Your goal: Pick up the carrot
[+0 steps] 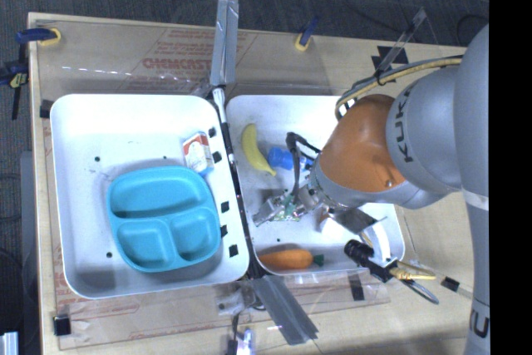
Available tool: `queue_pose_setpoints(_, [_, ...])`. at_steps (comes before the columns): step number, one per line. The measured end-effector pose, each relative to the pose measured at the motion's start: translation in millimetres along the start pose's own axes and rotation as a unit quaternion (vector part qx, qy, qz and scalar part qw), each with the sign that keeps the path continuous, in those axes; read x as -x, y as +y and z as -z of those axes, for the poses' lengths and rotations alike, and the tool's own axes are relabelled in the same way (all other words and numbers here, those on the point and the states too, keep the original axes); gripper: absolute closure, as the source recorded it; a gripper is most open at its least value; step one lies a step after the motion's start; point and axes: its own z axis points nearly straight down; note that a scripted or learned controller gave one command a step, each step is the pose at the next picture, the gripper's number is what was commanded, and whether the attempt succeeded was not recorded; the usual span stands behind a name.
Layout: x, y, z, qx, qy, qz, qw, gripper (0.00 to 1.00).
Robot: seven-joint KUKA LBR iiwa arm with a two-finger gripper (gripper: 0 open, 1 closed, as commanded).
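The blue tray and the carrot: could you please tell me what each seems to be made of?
The blue tray looks like moulded plastic with a smooth, slightly matt finish: uniform colour, rounded compartments and soft highlights. The carrot looks like a toy, probably plastic or rubber, given its even orange and smooth, unblemished skin; a real one cannot be ruled out.

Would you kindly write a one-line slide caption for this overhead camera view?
Grey KUKA arm's gripper hovers in the right white bin above the orange carrot, near a yellow banana.
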Motion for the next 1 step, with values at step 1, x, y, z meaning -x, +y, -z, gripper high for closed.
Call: queue_pose_setpoints(1, [2.3, -0.1, -0.3, 0.001, 0.000, 0.023, 0.9997, 0.00])
